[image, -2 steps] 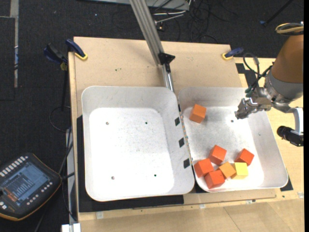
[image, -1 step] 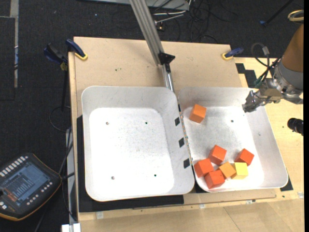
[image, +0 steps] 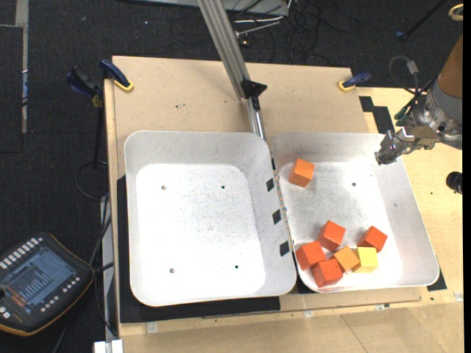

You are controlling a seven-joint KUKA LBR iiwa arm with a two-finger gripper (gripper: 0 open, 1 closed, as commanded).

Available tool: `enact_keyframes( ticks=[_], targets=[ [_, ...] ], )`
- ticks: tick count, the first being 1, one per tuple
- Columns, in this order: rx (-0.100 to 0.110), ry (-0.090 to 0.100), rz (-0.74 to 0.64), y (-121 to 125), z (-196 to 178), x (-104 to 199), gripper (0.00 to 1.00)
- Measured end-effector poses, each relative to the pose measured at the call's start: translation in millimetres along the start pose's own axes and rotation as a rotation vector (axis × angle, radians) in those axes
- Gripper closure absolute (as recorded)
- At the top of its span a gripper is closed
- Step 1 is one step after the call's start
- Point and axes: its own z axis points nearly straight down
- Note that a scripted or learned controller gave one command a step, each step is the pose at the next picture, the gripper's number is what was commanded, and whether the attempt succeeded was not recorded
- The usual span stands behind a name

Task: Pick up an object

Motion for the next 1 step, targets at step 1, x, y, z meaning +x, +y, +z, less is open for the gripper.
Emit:
enact_keyframes(
  ticks=[1],
  targets=[
    [0.002,0.002,-0.005,10.7,-3.6,44.7,1.0]
  ],
)
